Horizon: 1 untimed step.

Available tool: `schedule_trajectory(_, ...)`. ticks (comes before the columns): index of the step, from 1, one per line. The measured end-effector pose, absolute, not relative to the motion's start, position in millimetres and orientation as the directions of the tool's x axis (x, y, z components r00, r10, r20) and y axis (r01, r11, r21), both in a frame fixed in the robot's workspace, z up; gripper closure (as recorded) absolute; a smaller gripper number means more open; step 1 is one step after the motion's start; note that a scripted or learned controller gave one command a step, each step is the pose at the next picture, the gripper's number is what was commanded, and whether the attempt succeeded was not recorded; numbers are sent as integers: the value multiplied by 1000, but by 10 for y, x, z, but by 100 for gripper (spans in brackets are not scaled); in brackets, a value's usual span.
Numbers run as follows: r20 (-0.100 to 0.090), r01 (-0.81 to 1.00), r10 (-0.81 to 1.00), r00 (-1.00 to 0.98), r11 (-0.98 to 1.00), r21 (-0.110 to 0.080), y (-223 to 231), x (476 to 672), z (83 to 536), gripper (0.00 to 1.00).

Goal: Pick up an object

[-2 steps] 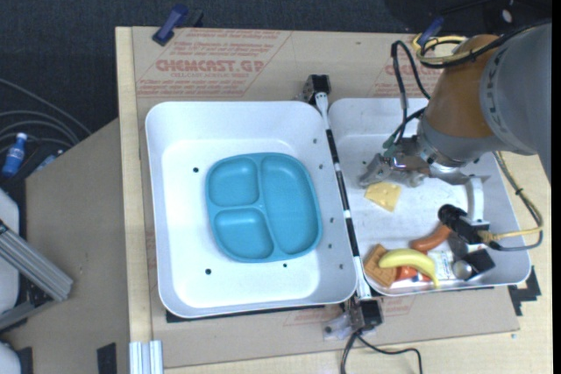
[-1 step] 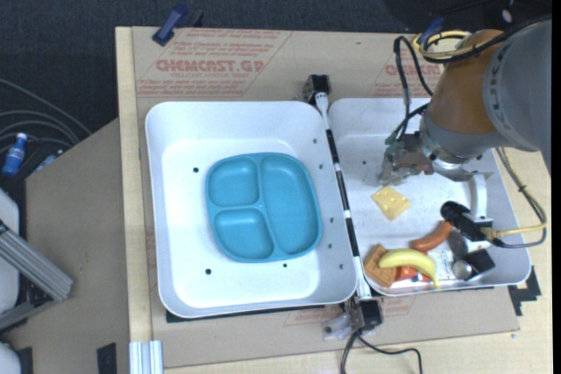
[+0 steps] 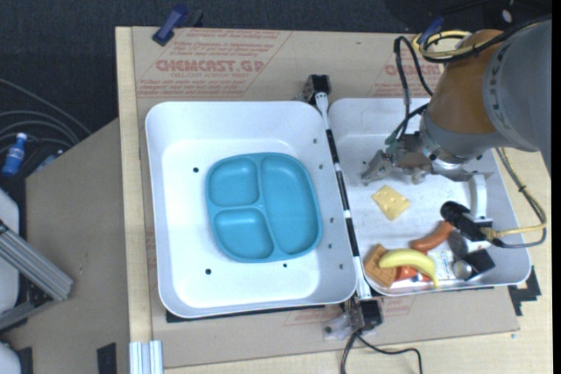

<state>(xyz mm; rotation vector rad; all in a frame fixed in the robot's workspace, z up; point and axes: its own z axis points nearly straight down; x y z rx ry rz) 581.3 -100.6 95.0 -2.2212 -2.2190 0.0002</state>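
Bench (image 3: 263, 66) of brown board carries two white bins (image 3: 175, 188), dark floor beyond.

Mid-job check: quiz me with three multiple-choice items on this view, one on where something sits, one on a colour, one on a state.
1. Where is the divided plate?
A. left bin
B. right bin
C. on the bench outside the bins

2. What colour is that plate?
A. red
B. blue
C. green

3. How does the cheese slice lie?
A. stacked on the banana
B. on the plate
C. flat on the right bin floor, apart from the gripper

Answers: 1 A, it sits in the left bin. 2 B, it is light blue. 3 C, white floor shows around it, and the banana lies nearer the front corner.
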Motion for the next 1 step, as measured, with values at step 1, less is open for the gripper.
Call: schedule_trajectory(1, 1, 1000, 1000, 1, -1, -4, -936, 4976, 837, 0)
